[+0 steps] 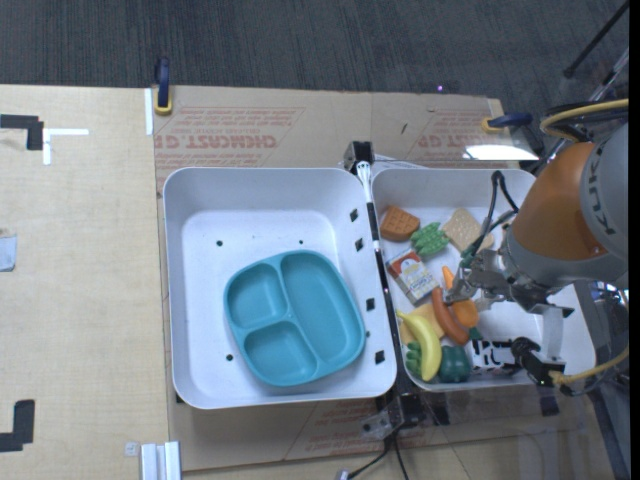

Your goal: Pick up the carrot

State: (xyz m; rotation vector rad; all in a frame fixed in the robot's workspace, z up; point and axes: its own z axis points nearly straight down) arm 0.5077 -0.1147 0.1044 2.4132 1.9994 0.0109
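Orange-banded arm [565, 208] hangs over the right bin [575, 338]; its fingers [470, 286], whose spread I cannot tell, sit just above the carrot [452, 318]. Carrot's long axis runs down-right.

— Where's my arm [572, 208] right now?

— I see it coming in from the right side of the view, bent down toward the bench. The orange band [560, 208] sits above the wrist, facing the camera, with grey housing at its upper right.

— And the wrist?

— Below and left of the band, a grey block pointing down and leftward, with cables looping off it.

— What about my gripper [462, 293]?

— It's at the low left end of the arm, angled downward. I can't make out from here how the tip is set; it's too small and cluttered.
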